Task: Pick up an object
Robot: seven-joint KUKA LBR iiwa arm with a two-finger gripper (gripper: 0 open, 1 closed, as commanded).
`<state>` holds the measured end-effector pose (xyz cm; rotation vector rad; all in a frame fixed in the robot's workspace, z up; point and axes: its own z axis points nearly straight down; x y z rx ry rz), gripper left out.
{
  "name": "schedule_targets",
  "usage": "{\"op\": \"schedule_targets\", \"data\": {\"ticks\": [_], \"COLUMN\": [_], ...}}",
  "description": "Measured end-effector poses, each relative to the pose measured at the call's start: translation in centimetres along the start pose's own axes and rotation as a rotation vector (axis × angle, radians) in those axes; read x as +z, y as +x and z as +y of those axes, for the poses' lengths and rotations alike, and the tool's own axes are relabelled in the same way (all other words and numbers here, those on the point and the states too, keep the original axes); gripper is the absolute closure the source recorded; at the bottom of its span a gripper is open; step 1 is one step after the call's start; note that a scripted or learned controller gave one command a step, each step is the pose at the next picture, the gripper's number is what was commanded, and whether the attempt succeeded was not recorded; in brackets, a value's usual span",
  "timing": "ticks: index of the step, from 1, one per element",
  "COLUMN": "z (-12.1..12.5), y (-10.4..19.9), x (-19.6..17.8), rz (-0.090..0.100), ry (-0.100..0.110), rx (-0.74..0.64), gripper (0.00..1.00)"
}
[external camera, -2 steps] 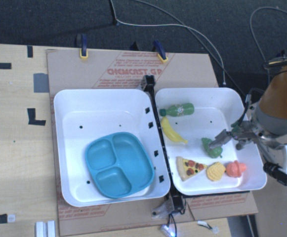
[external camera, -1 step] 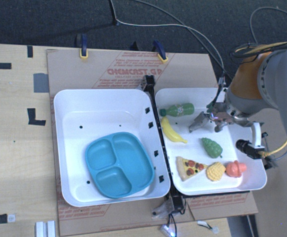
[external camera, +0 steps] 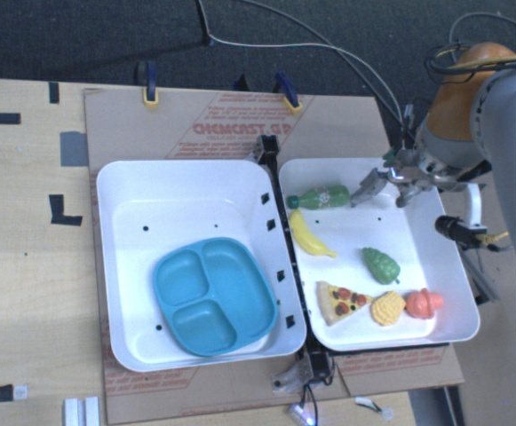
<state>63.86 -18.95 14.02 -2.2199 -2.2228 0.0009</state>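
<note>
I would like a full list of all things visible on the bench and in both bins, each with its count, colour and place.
divided plate: 1, blue, in the left bin
bottle: 1, green, lying at the far end of the right bin
banana: 1, yellow, right bin, near the divider
green vegetable: 1, dark green, middle of the right bin
pizza slice: 1, yellow with red, near edge of the right bin
corn piece: 1, yellow, beside the pizza slice
red toy: 1, red-orange, beside the corn piece
bins: 2, white, side by side
clamps: 2, blue and yellow, far cardboard edge
gripper: 1, grey, over the right bin's far end, close to the bottle
</note>
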Motion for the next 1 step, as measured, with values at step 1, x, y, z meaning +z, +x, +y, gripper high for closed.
{"op": "schedule_targets", "data": {"ticks": [1], "z": [-0.64], "y": [-0.75], "x": [-0.69], "rz": [0.001], "ry": [0.002], "rx": [0.056], "gripper": [0.00]}}
